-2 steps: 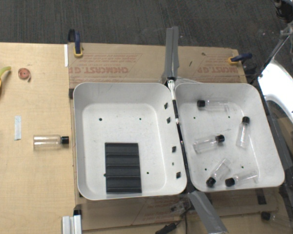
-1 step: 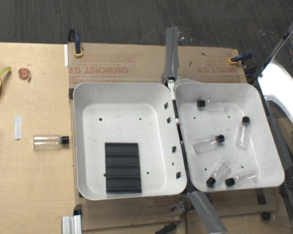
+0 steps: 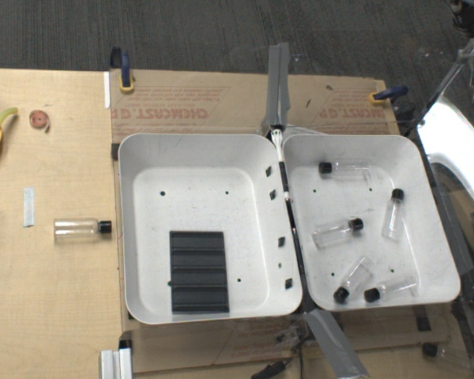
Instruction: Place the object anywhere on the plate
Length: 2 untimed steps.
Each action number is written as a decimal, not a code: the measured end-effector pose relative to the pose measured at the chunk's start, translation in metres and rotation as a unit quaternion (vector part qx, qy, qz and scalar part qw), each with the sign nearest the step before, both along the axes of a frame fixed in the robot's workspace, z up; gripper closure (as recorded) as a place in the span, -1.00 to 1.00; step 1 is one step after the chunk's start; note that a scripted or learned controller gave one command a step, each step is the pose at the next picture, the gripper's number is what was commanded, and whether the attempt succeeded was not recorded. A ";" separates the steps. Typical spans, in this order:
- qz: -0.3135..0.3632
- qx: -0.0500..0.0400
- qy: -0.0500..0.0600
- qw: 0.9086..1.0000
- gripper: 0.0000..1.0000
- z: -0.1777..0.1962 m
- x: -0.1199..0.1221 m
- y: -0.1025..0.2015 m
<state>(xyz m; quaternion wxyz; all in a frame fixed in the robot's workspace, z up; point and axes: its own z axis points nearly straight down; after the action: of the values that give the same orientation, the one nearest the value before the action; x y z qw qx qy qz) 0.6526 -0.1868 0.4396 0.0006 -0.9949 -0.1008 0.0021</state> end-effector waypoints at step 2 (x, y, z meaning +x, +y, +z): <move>0.003 0.000 0.000 1.000 -1.00 0.000 -0.010 0.014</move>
<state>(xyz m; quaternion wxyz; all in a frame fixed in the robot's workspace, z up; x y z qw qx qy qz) 0.6423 -0.1728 0.4400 0.0006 -0.9946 -0.1042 0.0019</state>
